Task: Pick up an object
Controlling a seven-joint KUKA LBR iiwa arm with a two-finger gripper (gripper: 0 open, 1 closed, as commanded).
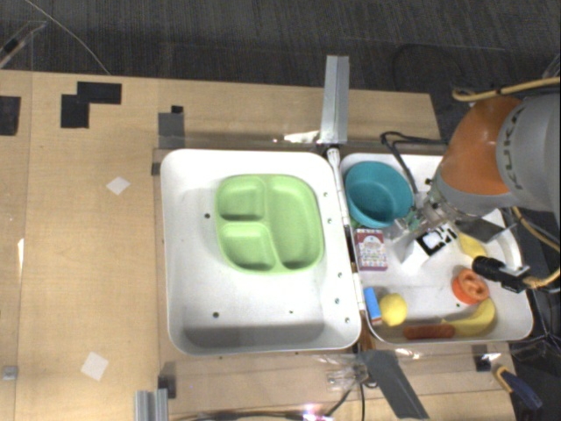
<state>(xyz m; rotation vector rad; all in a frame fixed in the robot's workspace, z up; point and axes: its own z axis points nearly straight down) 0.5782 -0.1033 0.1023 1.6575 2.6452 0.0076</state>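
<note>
My gripper (415,231) hangs low in the right bin (421,298), just below and right of a teal bowl (377,193). A small pink-and-white box (372,251) lies to the gripper's left. A black-and-white piece (434,240) sits right beside the gripper tip; I cannot tell whether it is touched. Along the bin's front lie a yellow lemon (394,309), a blue item (372,303), a brown sausage-like piece (428,331) and a banana (475,317). An orange round toy (470,286) rests at the right.
The left bin (188,261) holds a green divided plate (266,222). The arm's orange band (478,152) looms over the right bin's back right corner. A metal post (335,103) stands behind the wall between the bins. Cables trail at the right edge.
</note>
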